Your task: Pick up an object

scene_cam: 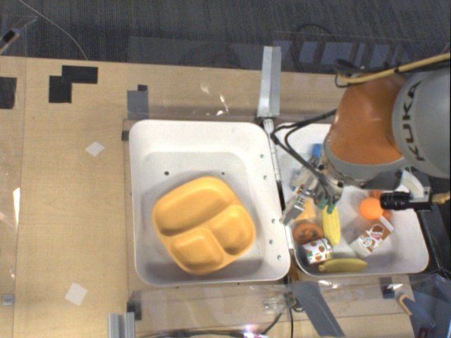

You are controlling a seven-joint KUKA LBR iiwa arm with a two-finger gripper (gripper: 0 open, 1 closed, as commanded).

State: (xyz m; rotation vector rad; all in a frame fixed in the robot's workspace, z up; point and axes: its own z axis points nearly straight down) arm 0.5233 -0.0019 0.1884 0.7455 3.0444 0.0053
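Objects for picking lay in the right-hand shallow white bin (421, 259). Nearest the camera was a long yellow banana-shaped toy (343, 265) against the front wall, with a small printed can (316, 251) just behind it and a round brownish fruit-like piece (306, 231) beside that. A yellow corn cob toy (331, 222) stood lengthwise a little farther back, and to the right sat a small white carton with a red label (371, 238) and an orange ball (371, 208). In the left-hand white bin (204, 136) lay a yellow three-compartment plastic tray (203, 222) — tilted slightly. Over the right bin's left side hung the hand (310, 192), near the corn cob; whether its fingers were parted could not be told, and nothing was visibly held. Behind it rose the grey arm with its orange band (363, 129) — above the pale wooden surface (63, 210).
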